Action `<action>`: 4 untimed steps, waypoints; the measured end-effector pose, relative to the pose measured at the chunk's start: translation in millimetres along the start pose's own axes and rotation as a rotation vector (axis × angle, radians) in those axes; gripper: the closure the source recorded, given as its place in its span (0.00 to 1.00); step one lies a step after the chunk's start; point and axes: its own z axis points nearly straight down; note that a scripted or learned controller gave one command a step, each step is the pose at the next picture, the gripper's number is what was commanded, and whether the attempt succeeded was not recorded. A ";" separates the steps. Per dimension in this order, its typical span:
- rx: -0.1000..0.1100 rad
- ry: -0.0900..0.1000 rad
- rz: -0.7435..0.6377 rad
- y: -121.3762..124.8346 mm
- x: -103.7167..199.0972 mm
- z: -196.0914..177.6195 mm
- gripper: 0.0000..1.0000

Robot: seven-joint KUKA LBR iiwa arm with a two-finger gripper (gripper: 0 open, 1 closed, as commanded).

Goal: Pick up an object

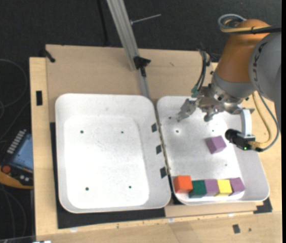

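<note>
My gripper (pixel 197 113) hangs over the back part of the right bin (pixel 183 151), its two grey fingers spread apart with nothing between them. A purple cube (pixel 215 144) lies alone in the middle of that bin, to the front right of the fingers and apart from them. Along the bin's front wall sits a row of blocks: orange (pixel 184 183), green (pixel 199 188), purple (pixel 211 187), yellow (pixel 225 187) and another purple (pixel 237 185).
The left bin (pixel 105 151) lies beside the right one, joined by small black clips (pixel 159 149). A slanted metal rail (pixel 127 34) reaches from the top down to the bins' back edge. Cables and a handheld pendant (pixel 16 158) lie off the bench at left.
</note>
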 end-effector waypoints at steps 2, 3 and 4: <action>0.007 -0.004 0.004 -11.7 -73.2 55.2 0.00; -0.002 -0.001 -0.006 -37.7 -104.0 91.6 0.00; -0.001 -0.002 0.000 -88.5 -94.4 111.5 0.00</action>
